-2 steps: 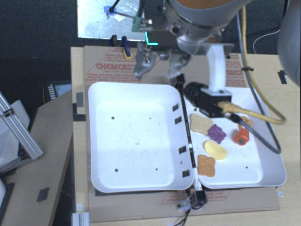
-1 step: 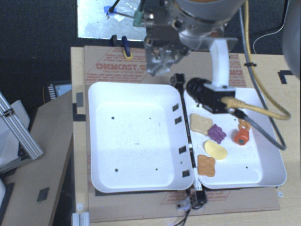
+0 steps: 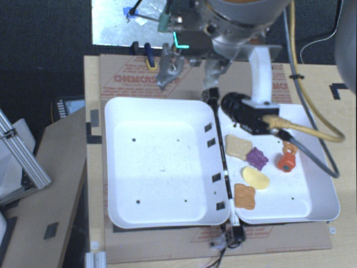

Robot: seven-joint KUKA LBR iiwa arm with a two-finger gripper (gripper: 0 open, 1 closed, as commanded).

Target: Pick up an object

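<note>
Toys lie in the right bin (image 3: 321, 205): a tan cracker (image 3: 238, 147), a purple piece (image 3: 257, 158), an orange-red piece (image 3: 286, 162), a yellow piece (image 3: 255, 178) and an orange cracker (image 3: 245, 196). We see the end effector (image 3: 189, 71) above the bins' far edge, its fingers apart, holding nothing.
</note>
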